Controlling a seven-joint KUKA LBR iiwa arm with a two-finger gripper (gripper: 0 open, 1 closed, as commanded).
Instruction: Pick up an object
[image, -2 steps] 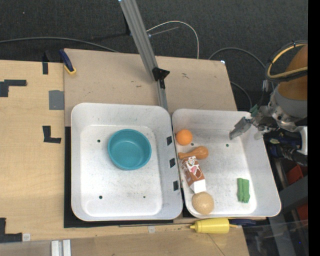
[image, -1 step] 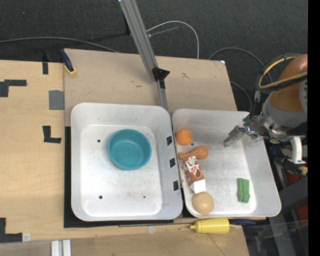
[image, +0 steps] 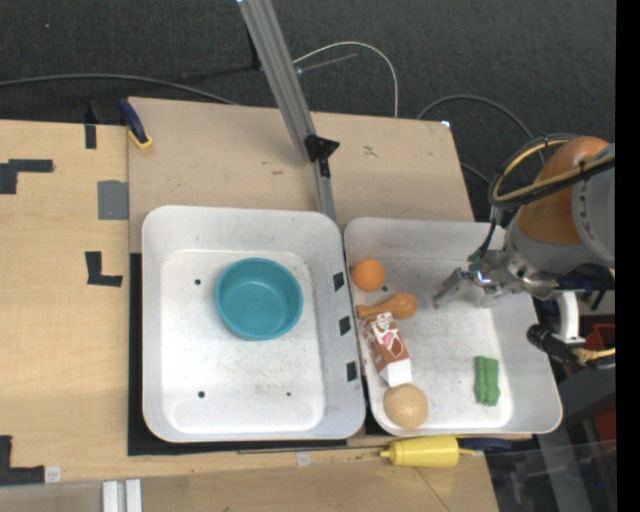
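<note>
The claw (image: 447, 291) hangs spread and empty over the right bin (image: 440, 235); approach step. Next, drop onto the orange ball (image: 369, 275) just beyond its tips.

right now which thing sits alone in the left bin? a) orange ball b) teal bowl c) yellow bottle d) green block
b, the teal bowl is the single item on the floor of the left bin, while the orange ball and green block lie in the right bin and the yellow bottle lies on the bench just outside its near edge.
</note>
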